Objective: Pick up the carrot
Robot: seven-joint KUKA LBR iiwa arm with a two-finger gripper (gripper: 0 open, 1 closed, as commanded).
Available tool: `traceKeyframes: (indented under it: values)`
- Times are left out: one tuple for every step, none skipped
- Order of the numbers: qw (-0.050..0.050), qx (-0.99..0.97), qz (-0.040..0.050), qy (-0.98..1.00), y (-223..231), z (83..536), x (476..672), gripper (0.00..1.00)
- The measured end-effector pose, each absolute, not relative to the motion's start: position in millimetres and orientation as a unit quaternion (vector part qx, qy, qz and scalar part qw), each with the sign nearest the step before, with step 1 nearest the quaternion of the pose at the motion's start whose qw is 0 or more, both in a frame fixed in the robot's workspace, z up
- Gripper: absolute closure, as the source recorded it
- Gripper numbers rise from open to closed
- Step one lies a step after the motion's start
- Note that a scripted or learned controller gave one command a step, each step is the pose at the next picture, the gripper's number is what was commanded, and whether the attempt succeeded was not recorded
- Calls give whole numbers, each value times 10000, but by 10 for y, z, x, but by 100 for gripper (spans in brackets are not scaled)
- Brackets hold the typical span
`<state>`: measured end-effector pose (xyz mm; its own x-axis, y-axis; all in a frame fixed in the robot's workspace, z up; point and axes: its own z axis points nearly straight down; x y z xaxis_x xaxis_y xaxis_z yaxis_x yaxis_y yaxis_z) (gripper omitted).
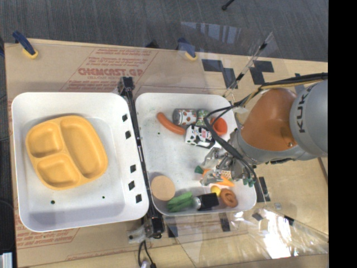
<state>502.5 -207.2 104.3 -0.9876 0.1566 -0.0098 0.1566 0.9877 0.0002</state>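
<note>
A: Where's the carrot?
B: Small orange carrot lies at 4 o'clock in the right shallow white plastic bin, directly under the gripper of the grey arm with the orange band.
A: Fingers?
B: Cannot tell, cables and metal clutter cover them. Can't see whether the carrot is gripped either.
A: Other stuff in that bin?
B: Long orange-red sausage at 12 o'clock, printed can on its side just beside it, black-and-white patterned block below the can, red-orange round piece at 1 o'clock. Tan round disc at 7 o'clock, green leafy piece and black block along 6 o'clock, brown ring doughnut at 5 o'clock.
A: Left bin?
B: Left white bin holds a yellow three-compartment plastic plate, toward 10 o'clock. Both bins sit on the desk.
</note>
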Motion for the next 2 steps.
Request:
traceKeyframes:
  values:
    - [27, 1110, -7, 9938, -2026, 1259, 4918, 100]
    - [7, 2410, -1, 9705, -2112, 1360, 4776, 100]
